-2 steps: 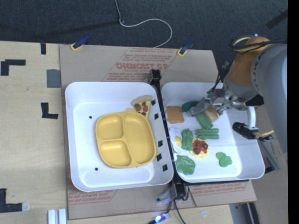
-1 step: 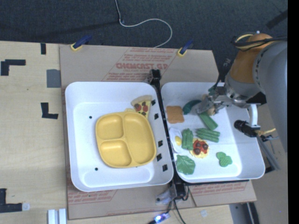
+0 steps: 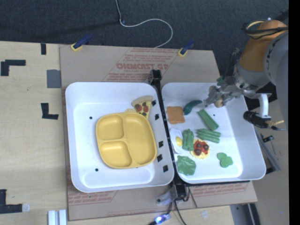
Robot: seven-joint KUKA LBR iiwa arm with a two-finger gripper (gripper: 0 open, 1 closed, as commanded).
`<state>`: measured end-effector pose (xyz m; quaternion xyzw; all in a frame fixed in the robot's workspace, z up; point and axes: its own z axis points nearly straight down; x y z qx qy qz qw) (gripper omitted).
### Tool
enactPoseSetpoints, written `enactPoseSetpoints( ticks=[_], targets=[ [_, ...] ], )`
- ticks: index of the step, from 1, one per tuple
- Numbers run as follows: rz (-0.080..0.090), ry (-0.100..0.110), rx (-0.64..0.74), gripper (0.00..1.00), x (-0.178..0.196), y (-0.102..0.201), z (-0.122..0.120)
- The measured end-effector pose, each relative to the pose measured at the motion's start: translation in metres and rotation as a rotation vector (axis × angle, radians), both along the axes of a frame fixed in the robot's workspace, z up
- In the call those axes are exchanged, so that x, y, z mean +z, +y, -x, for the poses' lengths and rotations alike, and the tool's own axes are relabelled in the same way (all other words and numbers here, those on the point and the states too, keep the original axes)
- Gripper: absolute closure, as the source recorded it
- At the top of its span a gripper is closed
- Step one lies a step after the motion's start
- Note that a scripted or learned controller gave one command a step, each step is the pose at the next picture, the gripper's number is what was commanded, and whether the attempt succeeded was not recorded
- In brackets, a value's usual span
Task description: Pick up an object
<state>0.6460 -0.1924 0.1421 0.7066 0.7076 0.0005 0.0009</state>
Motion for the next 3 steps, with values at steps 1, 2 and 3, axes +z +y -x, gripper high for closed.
enactPoseSetpoints(
  ticks=[1, 2, 3],
  targets=[
    [0.001, -0.003, 0.0, 1.0, 0.064, 0.002, -0.003],
    [-0.001, 0.001, 0.0, 1.0, 0.084, 0.003, -0.004],
    [-0.002, 0.005, 0.004, 1.0, 0.076, 0.063, 0.01]
  ],
)
